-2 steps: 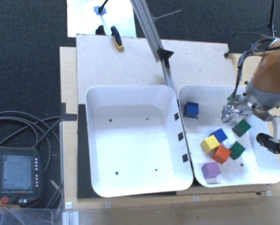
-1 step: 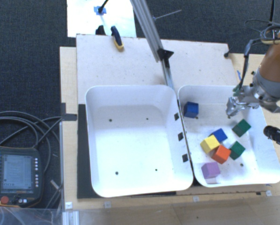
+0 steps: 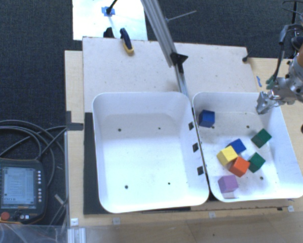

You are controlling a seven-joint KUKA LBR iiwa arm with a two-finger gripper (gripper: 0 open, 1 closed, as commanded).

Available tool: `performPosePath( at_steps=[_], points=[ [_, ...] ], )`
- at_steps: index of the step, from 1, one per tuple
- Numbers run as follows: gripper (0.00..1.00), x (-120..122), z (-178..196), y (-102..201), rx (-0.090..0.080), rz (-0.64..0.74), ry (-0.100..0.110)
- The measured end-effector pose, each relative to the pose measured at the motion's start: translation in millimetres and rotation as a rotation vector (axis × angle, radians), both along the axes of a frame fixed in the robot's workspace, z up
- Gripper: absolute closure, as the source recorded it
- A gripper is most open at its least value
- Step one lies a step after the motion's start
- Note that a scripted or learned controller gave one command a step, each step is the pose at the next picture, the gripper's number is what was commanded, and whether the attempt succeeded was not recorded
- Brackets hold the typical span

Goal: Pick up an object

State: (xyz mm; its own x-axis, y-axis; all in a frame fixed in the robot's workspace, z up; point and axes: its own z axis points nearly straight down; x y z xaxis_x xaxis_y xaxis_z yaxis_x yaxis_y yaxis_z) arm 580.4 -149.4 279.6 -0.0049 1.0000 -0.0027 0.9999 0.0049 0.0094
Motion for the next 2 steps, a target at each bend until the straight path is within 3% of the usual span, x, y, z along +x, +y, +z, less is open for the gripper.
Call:
performPosePath(
  at_steps=[2],
  points=[
    [1.00,29.1,-4.1,96.3,0.004,0.006,0.004]
  ],
)
